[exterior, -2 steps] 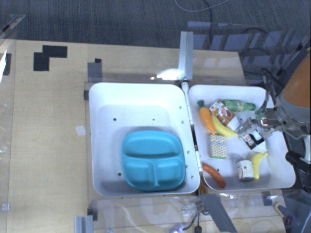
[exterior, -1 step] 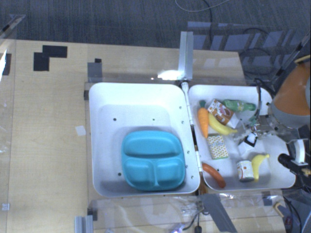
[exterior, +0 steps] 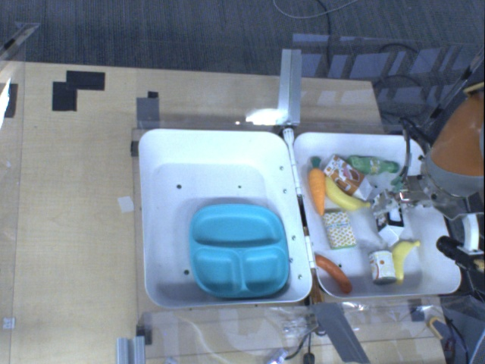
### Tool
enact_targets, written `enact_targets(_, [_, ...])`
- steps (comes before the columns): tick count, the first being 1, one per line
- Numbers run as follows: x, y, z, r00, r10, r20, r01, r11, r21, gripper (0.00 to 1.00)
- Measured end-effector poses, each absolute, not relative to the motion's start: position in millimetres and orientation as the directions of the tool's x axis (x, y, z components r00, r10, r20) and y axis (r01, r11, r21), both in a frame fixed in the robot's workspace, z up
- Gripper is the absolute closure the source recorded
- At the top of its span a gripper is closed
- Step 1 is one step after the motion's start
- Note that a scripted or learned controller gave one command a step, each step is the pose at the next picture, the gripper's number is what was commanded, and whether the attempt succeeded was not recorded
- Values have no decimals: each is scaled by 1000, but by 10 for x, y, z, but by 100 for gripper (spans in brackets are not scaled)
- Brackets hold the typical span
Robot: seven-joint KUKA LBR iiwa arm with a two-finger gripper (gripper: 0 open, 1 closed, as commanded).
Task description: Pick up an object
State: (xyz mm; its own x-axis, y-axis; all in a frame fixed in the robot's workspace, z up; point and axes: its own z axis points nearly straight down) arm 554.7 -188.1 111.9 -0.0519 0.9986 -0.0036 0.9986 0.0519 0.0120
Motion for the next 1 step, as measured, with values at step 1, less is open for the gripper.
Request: enact_targets(1, [5469,-1349,2121,240,971,0,971,-240,6,100])
